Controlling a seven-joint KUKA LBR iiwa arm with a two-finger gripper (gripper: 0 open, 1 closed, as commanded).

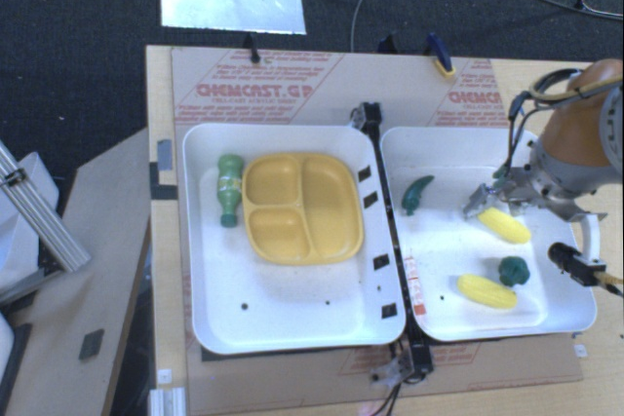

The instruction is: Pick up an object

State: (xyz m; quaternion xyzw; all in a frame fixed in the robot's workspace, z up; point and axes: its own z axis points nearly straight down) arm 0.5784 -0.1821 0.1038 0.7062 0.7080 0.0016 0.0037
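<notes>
Nearest the camera, at the front of the right-hand shallow white bin (565, 317), a yellow plastic corn cob (487, 291) lies flat, with a small dark green broccoli-like piece (514, 270) just behind it to the right. Farther back, a second yellow oblong piece (505, 225) lies beside the metal two-finger gripper (485, 200), whose fingers are spread apart and clasp nothing, their tips low over the bin floor. A dark green curved pepper (416, 193) sits well apart to the left. Across the divider, the left-hand white bin (210, 307) bears a yellow three-section plastic plate (299, 208) with a green plastic bottle (229, 190) touching its left rim.
</notes>
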